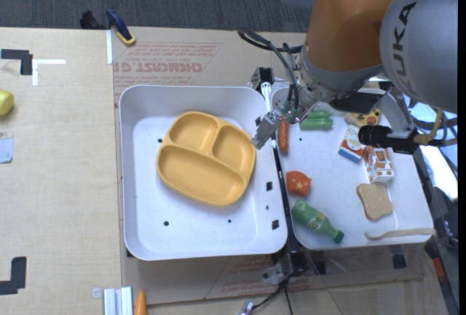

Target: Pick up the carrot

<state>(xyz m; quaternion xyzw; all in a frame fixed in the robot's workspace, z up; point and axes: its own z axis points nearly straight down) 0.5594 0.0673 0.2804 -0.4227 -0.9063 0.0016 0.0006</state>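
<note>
The carrot [282, 136] is a short orange-red stick standing nearly upright at the left edge of the right bin [415, 182], close to the wall between the two bins. My gripper [272, 132] hangs from the grey and orange arm, right at the carrot, with a grey metal part just left of it over the dividing wall. The wrist covers the carrot's top end, so the contact between them is hidden.
A yellow divided plate [207, 158] lies in the left bin [138, 182]. The right bin also holds a green item [317, 121], a red piece [298, 182], a green bottle [316, 220], a toast slice [374, 201] and small cartons [378, 164].
</note>
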